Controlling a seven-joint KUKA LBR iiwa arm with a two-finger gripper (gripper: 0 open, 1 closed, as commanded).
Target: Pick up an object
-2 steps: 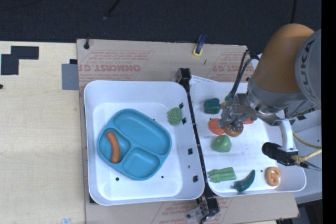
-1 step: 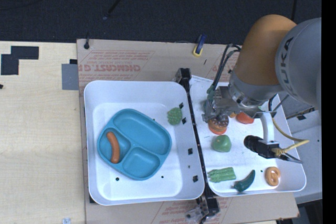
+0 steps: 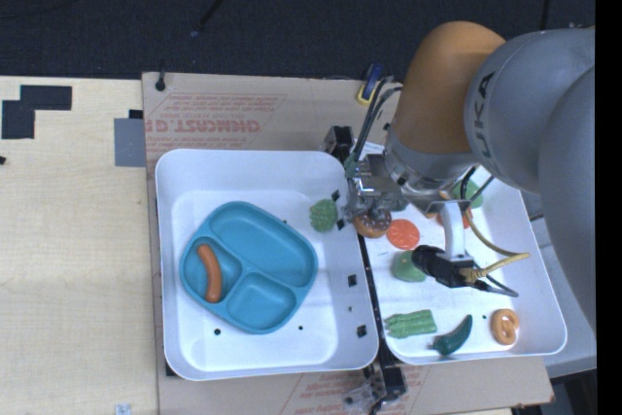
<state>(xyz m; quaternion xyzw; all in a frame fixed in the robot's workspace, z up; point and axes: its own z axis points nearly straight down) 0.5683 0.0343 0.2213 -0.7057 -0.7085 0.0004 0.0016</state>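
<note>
The metal pincer [image 3: 367, 205] is seen low at the rim between the bins; its state cannot be told. A knobbly green lump [image 3: 322, 214] lies just left, a smooth orange-red disc [image 3: 403, 234] just right.

Two white bins [image 3: 175, 209], one blue tray [image 3: 282, 253], one sausage [image 3: 209, 271], one pretzel [image 3: 504, 326].

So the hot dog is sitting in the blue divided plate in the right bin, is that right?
Not quite: the hot dog does lie in a compartment of the blue divided plate, but the plate sits in the left bin, not the right one. The camera view shows it.
</note>
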